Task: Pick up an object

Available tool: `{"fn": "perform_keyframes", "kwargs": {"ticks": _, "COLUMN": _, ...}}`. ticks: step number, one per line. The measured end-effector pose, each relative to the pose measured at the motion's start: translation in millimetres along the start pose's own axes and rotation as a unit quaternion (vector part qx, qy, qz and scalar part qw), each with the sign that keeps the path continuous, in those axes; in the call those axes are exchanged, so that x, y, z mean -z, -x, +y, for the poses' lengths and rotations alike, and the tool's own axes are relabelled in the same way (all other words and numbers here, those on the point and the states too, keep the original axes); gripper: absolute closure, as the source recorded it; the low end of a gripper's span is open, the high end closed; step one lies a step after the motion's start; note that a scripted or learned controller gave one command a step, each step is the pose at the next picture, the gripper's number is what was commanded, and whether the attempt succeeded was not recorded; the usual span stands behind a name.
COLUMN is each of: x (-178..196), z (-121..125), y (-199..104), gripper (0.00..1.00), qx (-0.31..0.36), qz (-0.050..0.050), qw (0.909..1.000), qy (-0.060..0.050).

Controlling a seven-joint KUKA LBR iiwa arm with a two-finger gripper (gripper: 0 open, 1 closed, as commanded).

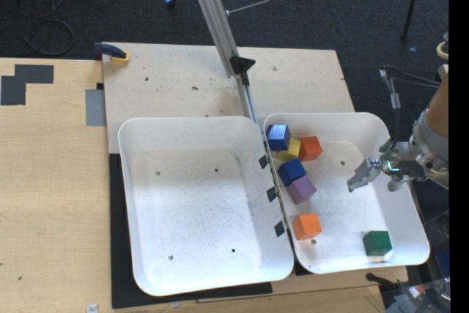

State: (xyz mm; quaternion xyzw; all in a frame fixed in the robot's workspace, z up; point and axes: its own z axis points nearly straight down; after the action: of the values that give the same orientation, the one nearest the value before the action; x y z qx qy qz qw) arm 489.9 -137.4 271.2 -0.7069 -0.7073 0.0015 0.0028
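Gripper (375, 175) positioned over right edge of right bin (333, 121), jaws spread, nothing between them. Green block (377, 242) located in near right corner of same bin, well apart from gripper. Blue, yellow, orange and purple blocks clustered along bin's left wall; second orange block (307, 225) nearer front.

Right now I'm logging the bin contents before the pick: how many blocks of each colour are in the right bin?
Blue: 2
Orange: 2
Yellow: 1
Purple: 1
Green: 1
Total: 7 blocks in the right bin
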Motion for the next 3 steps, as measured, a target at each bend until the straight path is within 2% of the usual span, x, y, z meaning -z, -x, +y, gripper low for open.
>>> {"fn": "perform_keyframes", "kwargs": {"ticks": 1, "x": 2, "z": 0, "y": 1, "gripper": 0.0, "qx": -0.001, "qz": 0.0, "qw": 1.0, "qy": 0.002}}
{"fn": "perform_keyframes", "kwargs": {"ticks": 2, "x": -63, "z": -1, "y": 2, "gripper": 0.0, "qx": 0.0, "qz": 0.0, "qw": 1.0, "qy": -0.002}}
{"fn": "perform_keyframes", "kwargs": {"ticks": 3, "x": -107, "z": 0, "y": 1, "gripper": 0.0, "qx": 0.0, "qz": 0.0, "qw": 1.0, "qy": -0.001}}
